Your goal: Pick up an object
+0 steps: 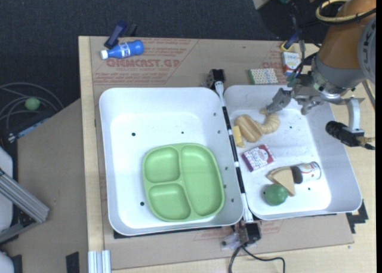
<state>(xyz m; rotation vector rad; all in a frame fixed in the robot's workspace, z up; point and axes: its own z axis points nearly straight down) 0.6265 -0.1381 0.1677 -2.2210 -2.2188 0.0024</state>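
The gripper point(293, 100) is hanging open over the far end of the right bin point(340, 170), holding nothing. I think it is getting ready to grab. The toy croissant point(258, 126) is lying flat just below it, curving, its long way running across the bin, one tip pointing toward the fingers.

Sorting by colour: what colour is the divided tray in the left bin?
Light green divided tray, clearest in the camera view.

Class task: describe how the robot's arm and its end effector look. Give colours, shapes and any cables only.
The arm is a rounded grey body with an orange band on top. A yellowish cable loops above it. The end effector is grey metal with two thin fingers.
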